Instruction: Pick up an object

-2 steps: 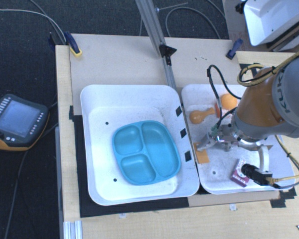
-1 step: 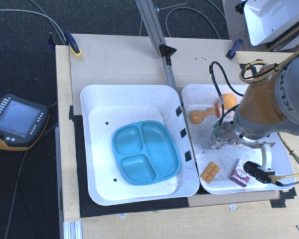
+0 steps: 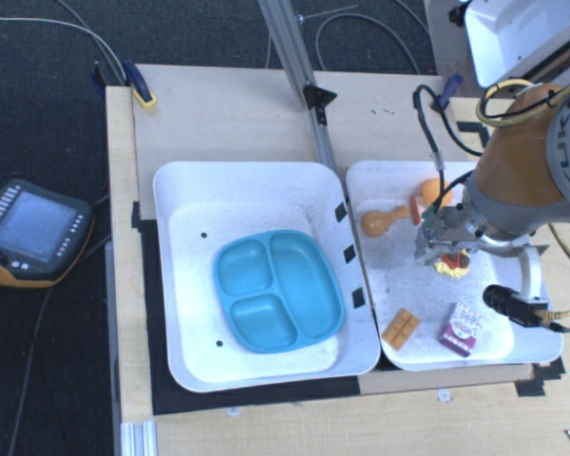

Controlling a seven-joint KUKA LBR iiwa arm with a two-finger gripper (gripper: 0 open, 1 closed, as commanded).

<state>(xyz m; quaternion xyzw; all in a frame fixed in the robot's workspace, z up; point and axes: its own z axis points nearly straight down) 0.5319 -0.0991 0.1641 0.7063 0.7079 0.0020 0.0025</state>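
My KUKA arm (image 3: 527,174): a broad orange band (image 3: 513,164) above the wrist, grey casing beside it, black cables (image 3: 435,136) looped alongside, a metallic grey gripper (image 3: 442,245), and a black fitting (image 3: 513,304) beneath.

Robotics lab bench — grey industrial arm with orange band (image 3: 518,164), black handheld teach pendant with screen (image 3: 33,231) on dark carpet, loose black cables (image 3: 38,22), two shallow white plastic bins (image 3: 185,183).

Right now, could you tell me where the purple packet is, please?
The purple packet lies in the right bin, near its front edge, right of the small brown block and below the end effector.
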